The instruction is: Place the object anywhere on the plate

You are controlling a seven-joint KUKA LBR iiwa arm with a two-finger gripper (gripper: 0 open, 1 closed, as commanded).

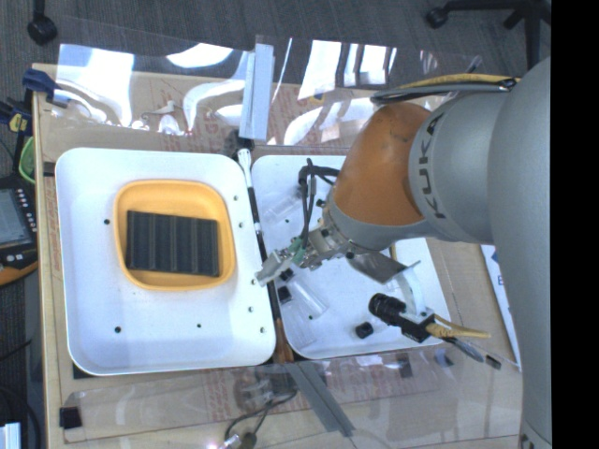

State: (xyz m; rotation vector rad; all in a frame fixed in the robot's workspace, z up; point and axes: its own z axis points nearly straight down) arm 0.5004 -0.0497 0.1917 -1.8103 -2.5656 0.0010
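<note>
Yellow plate point(173, 204) waits in your left bin point(84, 325) while the gripper point(281, 267) hangs over the divider, whether its fingers pinch the object you cannot tell, so a carry may arrive empty.

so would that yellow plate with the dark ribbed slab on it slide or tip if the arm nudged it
The yellow rounded-square plate would probably slide rather than tip: it looks low and wide, lying flat in the left white bin, whose floor looks smooth. The dark ribbed slab on it may shift, since nothing visibly holds it in place.
</note>
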